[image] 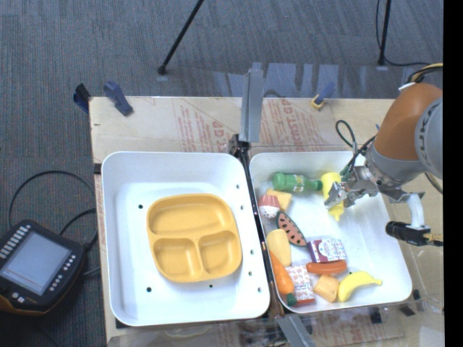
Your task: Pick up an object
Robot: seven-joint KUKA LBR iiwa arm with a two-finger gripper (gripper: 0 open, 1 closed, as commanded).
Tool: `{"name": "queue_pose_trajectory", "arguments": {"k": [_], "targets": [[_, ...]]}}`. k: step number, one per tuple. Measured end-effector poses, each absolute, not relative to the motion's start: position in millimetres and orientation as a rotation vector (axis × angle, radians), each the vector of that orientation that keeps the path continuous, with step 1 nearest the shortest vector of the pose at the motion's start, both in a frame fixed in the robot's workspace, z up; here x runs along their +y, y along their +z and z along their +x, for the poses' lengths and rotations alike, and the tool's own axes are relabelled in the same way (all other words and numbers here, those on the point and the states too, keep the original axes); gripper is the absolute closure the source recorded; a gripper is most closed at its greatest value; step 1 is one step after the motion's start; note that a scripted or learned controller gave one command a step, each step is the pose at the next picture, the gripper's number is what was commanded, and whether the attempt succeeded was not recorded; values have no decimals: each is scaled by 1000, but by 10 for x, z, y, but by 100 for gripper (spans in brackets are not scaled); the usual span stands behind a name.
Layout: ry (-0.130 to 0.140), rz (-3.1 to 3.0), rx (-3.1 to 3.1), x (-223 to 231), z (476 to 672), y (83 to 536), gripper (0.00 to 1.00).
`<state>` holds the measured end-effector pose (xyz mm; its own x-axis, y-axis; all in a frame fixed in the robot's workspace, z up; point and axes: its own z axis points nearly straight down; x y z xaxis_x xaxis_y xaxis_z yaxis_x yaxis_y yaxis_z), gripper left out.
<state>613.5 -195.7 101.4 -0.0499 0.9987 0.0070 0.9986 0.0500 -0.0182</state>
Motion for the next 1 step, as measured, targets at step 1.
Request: {"name": "queue_pose_trajectory", "arguments": {"k": [1], "targets": [[-10,-2125,-2324,-1560,5984,2045,100]]}}
